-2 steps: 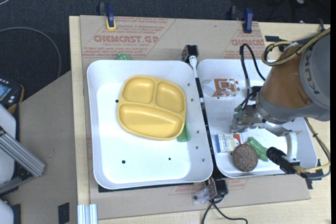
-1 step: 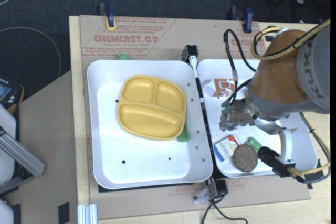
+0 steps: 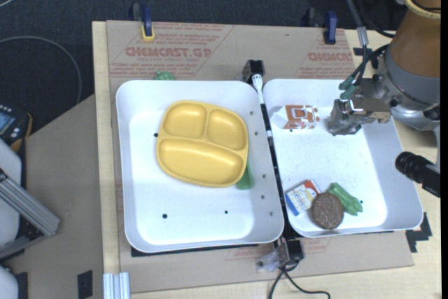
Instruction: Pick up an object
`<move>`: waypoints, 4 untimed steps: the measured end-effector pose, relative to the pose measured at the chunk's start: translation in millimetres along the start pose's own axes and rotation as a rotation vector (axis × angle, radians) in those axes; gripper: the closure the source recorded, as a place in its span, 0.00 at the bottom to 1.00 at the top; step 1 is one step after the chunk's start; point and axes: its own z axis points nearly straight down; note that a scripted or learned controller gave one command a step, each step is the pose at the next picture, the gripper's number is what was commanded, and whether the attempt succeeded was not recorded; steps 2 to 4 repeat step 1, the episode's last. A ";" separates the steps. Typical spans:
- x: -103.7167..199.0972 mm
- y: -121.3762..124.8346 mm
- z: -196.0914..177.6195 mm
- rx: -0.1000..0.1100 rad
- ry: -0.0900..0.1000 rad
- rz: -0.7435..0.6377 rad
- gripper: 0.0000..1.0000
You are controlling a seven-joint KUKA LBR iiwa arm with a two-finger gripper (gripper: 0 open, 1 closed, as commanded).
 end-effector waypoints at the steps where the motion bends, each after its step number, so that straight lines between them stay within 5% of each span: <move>1: 82.5 -0.5 -41.3 0.013 0.003 -0.007 1.00; 4: 82.5 -0.5 -41.3 0.013 0.003 -0.007 1.00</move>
